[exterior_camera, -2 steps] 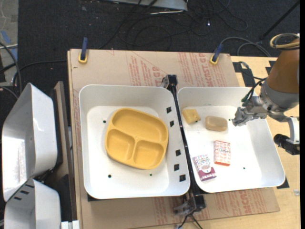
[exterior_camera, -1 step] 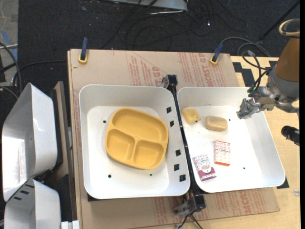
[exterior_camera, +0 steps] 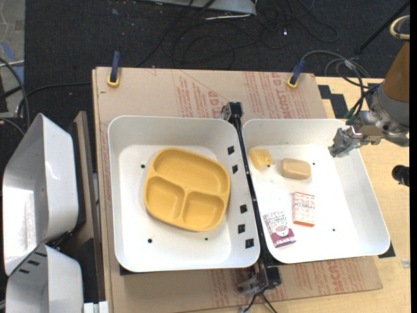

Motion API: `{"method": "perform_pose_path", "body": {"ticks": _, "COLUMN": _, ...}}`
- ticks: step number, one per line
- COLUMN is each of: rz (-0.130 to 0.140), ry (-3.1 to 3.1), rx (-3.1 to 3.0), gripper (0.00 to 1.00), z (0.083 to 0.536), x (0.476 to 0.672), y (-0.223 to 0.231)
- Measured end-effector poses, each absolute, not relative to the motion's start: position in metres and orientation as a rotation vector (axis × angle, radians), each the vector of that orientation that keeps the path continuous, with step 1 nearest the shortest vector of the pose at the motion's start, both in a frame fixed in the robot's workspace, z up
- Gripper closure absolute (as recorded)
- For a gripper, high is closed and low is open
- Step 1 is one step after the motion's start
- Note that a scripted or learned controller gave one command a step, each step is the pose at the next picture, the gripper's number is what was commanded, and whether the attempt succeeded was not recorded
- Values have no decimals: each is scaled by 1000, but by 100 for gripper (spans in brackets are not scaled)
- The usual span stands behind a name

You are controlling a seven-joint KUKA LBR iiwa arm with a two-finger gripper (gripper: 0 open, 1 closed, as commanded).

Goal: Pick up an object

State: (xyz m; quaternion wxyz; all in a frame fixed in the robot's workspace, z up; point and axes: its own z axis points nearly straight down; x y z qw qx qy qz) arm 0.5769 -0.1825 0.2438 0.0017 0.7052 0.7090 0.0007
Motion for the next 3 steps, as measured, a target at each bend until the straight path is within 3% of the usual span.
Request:
{"method": "perform_pose_path", "body": {"ticks": 2, "rz": 2, "ry": 2233, "rx": 2212, "gripper": 100, "z": 259, "x": 562, "y": -73}}
{"method": "perform_pose_path", "body": {"ticks": 3, "rz": 0, "ry": 2232, "rx": 2213, "gripper": 100, "z": 243, "x": 558, "y": -18}}
